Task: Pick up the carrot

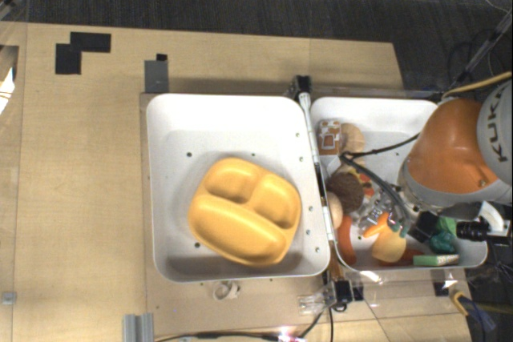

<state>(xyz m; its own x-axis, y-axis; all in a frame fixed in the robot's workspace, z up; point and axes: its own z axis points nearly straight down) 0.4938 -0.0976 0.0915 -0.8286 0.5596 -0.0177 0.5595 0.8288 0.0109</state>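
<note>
Pale wooden bench carries two shallow white bins. Nearest, the pincer [383, 218] is sunk among clutter at the front of the right bin [377, 114]; whether it is open or closed I cannot tell. Just beside it lies an orange, smooth, tapered piece, probably the carrot [346, 234], with a round yellow-orange fruit [389, 246] close by. Behind sits a brown fuzzy ball [347, 187]. Well apart in the left bin [172, 132] rests a glossy, lobed yellow bell pepper [244, 210]. Crowding could make the pincer seize a neighbour or let the slick carrot slip.
</note>
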